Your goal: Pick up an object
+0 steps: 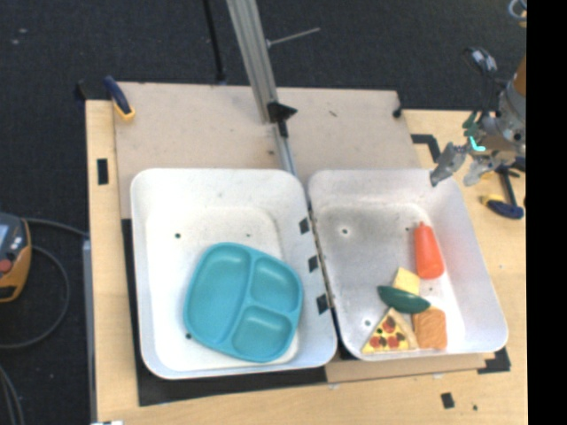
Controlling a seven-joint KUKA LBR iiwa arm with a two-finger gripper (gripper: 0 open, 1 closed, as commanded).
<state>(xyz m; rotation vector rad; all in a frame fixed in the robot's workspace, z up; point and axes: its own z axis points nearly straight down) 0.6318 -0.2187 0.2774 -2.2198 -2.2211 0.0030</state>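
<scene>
While jaws [461, 165] hang open, bench [195, 127] bears white bins [151, 211], dark floor [53, 25] around.

Bench [204, 122]: tan board top, sitting on dark floor. 2 shallow white bins lie on it side by side, touching along their inner edges: left bin [155, 211], right bin [469, 228]. A black mat [133, 379] shows beneath the left bin's near edge. A blue-and-yellow clamp [118, 96] grips the far left corner of the bench. An aluminium rail [252, 47] rises at a slant from the far edge, its base meeting the gap between the 2 bins.
</scene>
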